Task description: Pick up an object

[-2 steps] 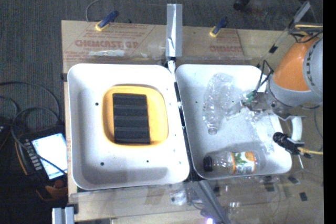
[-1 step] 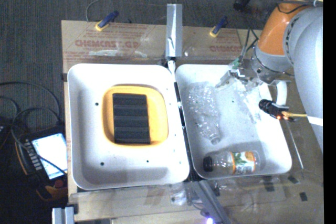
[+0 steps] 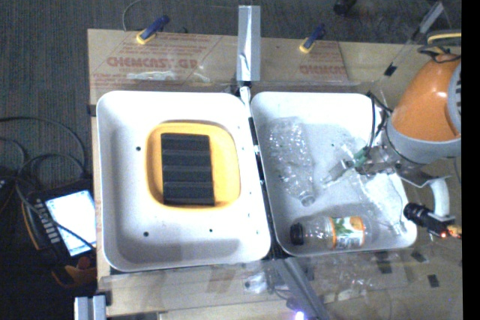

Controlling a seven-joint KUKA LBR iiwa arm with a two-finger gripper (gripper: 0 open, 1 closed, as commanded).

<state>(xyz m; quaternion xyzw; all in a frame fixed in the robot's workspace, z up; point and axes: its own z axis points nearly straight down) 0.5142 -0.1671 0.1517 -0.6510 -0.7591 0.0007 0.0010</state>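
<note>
My gripper (image 3: 357,162) hangs low over the right part of the right bin (image 3: 327,103), below the arm's orange band (image 3: 421,115). A small clear plastic piece (image 3: 334,173) lies just left of the gripper tip; whether they touch is unclear. A crumpled clear plastic bottle (image 3: 289,154) lies in the bin's left half. A bottle with an orange and green label and a dark cap (image 3: 331,231) lies on its side along the bin's front wall. In the left bin (image 3: 120,183) rests a yellow block with a black ribbed top (image 3: 192,165).
A grey upright post (image 3: 248,41) stands behind the seam between the bins. Two blue and yellow clamps (image 3: 152,29) (image 3: 312,38) hold the board at the back. A tablet (image 3: 67,215) and cables lie on the floor to the left.
</note>
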